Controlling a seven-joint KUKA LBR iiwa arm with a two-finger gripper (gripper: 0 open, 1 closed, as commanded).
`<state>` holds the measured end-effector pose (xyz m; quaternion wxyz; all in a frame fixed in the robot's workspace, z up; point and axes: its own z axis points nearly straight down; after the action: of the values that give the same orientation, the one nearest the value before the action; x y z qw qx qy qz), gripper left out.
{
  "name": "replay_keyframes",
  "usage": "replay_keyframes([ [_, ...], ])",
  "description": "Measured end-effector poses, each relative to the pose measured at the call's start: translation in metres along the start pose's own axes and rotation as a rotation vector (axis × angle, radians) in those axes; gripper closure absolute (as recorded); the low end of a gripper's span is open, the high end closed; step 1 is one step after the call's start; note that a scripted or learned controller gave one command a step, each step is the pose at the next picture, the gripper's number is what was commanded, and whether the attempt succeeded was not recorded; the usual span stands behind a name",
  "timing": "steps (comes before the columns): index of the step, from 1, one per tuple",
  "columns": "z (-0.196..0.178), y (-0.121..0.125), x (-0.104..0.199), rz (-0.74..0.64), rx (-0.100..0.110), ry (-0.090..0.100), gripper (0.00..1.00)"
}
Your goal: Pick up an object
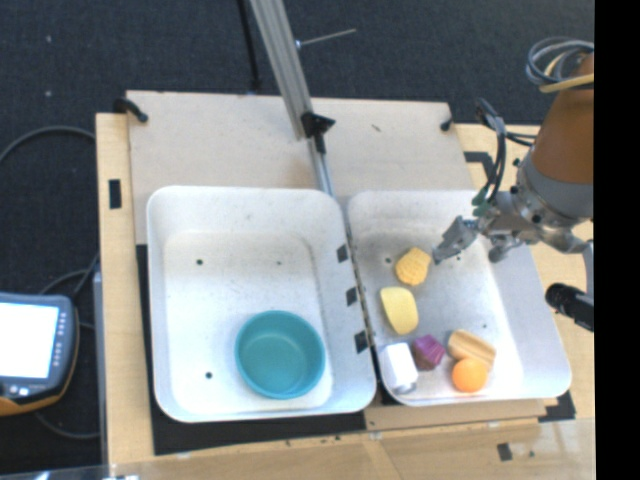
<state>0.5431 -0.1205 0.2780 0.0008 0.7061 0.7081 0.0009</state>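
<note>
The right bin [520, 308] holds several small objects. A yellow lumpy piece [412, 266] lies near its middle, with a pale yellow block [399, 309] just below it. Along the front wall sit a white cylinder [401, 365], a purple piece [429, 351], a tan block [470, 345] and an orange ball [469, 374]. My gripper [474, 246] hangs over the bin's upper right part, up and to the right of the yellow lumpy piece. Its fingers are spread open with nothing between them.
A teal bowl [281, 354] sits in the left bin [180, 268] near the front. A slanted metal pole [285, 58] rises from the bench behind the bins. A tablet [30, 348] lies off the bench at far left.
</note>
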Motion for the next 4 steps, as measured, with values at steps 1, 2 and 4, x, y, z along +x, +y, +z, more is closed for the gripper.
replay_keyframes([
  [1, 0.000, 0.000, 0.000, 0.001, 0.000, 0.000, 0.00],
  [2, 0.051, 0.009, 0.002, 0.005, 0.006, -0.002, 0.00],
  [4, 0.149, 0.000, -0.004, 0.004, 0.007, -0.001, 0.00],
])
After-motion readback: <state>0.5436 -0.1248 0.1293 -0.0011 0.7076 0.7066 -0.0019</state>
